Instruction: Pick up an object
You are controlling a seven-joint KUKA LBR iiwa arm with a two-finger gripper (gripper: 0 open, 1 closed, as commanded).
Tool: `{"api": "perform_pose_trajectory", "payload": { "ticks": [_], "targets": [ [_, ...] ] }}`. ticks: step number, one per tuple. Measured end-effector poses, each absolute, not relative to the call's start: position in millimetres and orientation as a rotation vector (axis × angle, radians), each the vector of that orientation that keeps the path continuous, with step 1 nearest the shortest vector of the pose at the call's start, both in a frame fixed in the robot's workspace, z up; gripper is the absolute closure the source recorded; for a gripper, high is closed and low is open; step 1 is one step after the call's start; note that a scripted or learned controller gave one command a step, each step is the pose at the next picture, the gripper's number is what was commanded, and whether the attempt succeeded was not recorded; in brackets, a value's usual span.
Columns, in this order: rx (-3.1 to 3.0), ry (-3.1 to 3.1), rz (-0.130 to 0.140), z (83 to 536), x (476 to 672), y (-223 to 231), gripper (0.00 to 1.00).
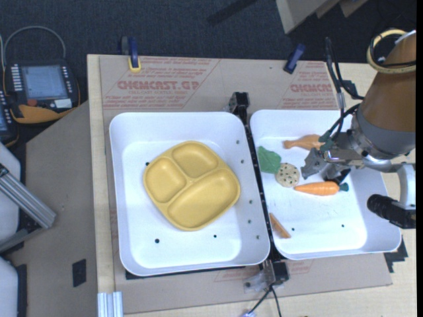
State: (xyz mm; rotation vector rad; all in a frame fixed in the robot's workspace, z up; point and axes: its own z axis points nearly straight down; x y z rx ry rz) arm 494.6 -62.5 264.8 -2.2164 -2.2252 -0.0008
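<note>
Camera view puts the tool (322,166) just at twelve o'clock of the carrot (316,189). Its fingers look apart, though blurred. Better to centre over the carrot before closing.

A: What colours sit in the two white bins (125,197)?

B: A plain yellow divided plate (192,185) at left. At right, an orange carrot (316,189), a beige cookie with dark specks (287,174), a green piece (268,159) and an orange-tan drumstick (302,142).

A: The counter (198,84)?

B: Tan, printed with red lettering.

Arm (395,78) cut off at right edge; fingers' spread indiscernible.
</note>
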Motion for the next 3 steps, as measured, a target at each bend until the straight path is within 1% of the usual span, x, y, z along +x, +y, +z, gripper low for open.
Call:
{"api": "perform_pose_trajectory", "payload": {
  "ticks": [1, 2, 3],
  "targets": [
    [-2.216, -2.223, 0.002, 250.0, 491.1, -18.0, 1.0],
    [-2.213, -2.224, 0.001, 250.3, 484.8, 28.6, 1.0],
    [-2.21, -2.226, 0.003, 239.7, 483.2, 92.2, 1.0]
  ]
}}
